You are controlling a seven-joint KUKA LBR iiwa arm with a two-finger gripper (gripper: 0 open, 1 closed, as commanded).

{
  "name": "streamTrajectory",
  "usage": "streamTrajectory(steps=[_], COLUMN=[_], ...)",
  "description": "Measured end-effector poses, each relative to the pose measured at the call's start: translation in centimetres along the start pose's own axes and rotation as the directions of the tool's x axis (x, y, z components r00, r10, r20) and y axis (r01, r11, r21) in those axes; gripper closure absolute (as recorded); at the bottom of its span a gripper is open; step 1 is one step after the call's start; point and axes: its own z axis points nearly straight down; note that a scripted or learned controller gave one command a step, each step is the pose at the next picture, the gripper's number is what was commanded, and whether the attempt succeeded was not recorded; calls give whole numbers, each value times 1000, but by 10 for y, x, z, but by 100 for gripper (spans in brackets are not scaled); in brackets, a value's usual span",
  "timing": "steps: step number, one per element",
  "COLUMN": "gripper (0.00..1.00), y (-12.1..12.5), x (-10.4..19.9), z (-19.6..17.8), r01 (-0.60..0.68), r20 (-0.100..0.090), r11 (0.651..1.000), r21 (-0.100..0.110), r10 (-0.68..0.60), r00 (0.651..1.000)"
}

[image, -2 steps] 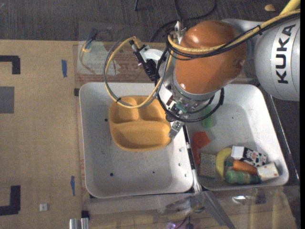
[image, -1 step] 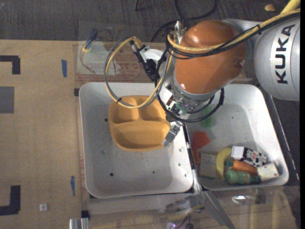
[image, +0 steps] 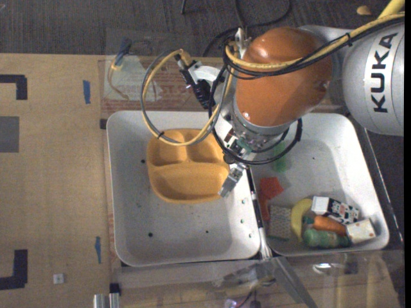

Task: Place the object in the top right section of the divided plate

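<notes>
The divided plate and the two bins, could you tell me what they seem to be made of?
Divided plate: probably moulded plastic, yellow-orange, smooth with a dull sheen; rounded ridges and soft edges suggest it.
Left bin and right bin: likely plastic or coated metal, white and matte, with small dark marks; the look leaves it open.

I see the divided plate [image: 183,172] lying in the left bin [image: 128,236], toward its far side. Right of the plate, the right bin [image: 366,172] sits edge to edge with the left one on the table [image: 51,172]. The jaws [image: 230,181] hang at the plate's right rim. A heap of small objects [image: 324,220] lies well right of the plate, in the right bin's near part.
</notes>
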Motion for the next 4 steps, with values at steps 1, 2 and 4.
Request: streamTrajectory(steps=[1, 2, 4], gripper=[0, 0, 0], y=[0, 0, 0], x=[0, 0, 0], z=[0, 0, 0], r01=[0, 0, 0], r20=[0, 0, 0], r11=[1000, 1000, 1000], r21=[0, 0, 0], r10=[0, 0, 0], r00=[1000, 1000, 1000])
